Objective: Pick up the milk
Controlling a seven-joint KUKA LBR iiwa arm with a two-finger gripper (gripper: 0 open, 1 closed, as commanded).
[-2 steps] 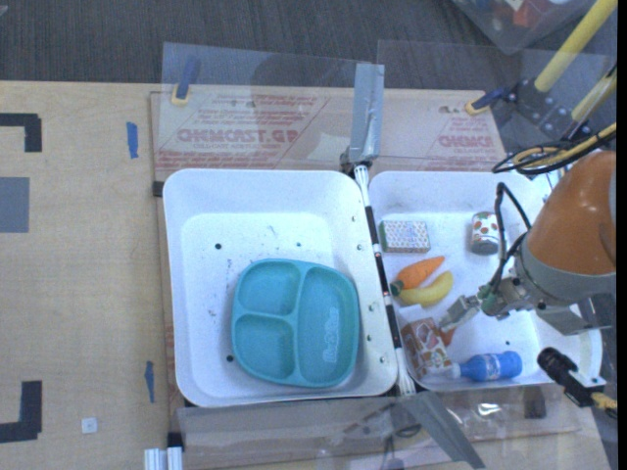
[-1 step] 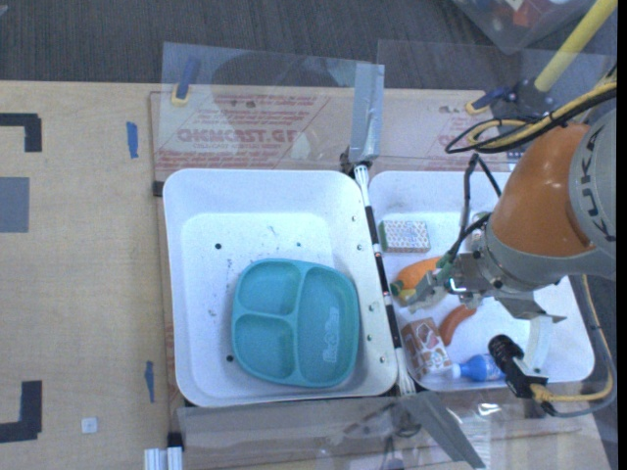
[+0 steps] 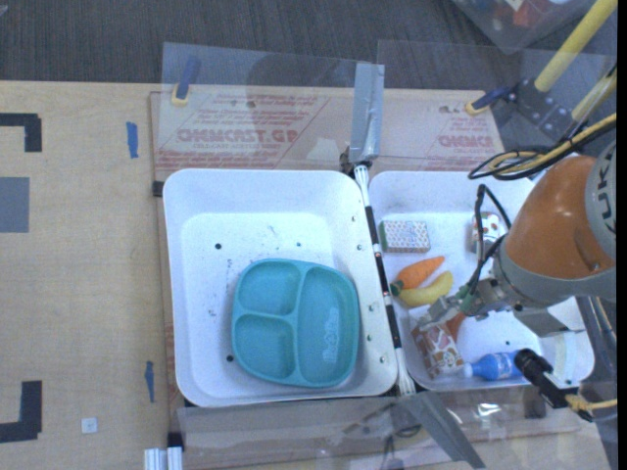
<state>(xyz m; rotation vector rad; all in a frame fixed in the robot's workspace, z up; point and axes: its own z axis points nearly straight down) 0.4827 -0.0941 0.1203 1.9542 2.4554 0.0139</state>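
The milk is a small brown and white carton lying in the right bin near its front left corner. My gripper hangs just above the carton's far end, below the orange-banded wrist that reaches in from the right. The arm hides much of the bin's right half.
A banana and a carrot lie just left of the gripper, with a speckled sponge-like block behind them. A blue bottle lies at the front, right of the carton. The left bin holds a teal divided plate.
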